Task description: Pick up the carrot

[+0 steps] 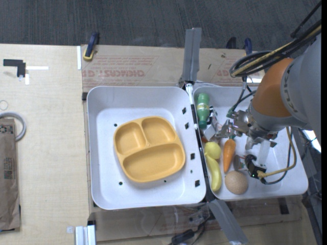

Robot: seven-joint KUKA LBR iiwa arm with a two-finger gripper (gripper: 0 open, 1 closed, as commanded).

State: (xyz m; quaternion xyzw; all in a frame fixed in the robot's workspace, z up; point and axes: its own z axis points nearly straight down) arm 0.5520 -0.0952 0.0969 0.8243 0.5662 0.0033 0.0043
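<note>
A: The claw (234,132) sits low in the right bin (291,188), right at the top end of the carrot (229,155). Whether it is apart, together or clamped on that end I cannot tell; the wrist and its cables cover the tip.

B: And the carrot itself?

A: It lies in the right bin, long axis running away from the camera, narrow end toward the near wall. A yellow lemon (212,150) is just beside it on the left, with a banana (214,173) curving down below the lemon. A tan egg-shaped thing (236,182) sits near the carrot's lower tip. A green bottle (203,109) stands further up along the divider.

B: So what would make this grasp go well?

A: In my judgement, closing across the carrot's width rather than along it, and taking it nearer the thick upper part, where there is more to bite on. The lemon is close enough to get caught or nudged, so one side of the claw needs to slip into the gap between them. Then a straight lift, slowly, since a tapered, smooth thing may slide out.

B: The left bin?

A: It holds a yellow divided plate (149,149); not involved.
</note>
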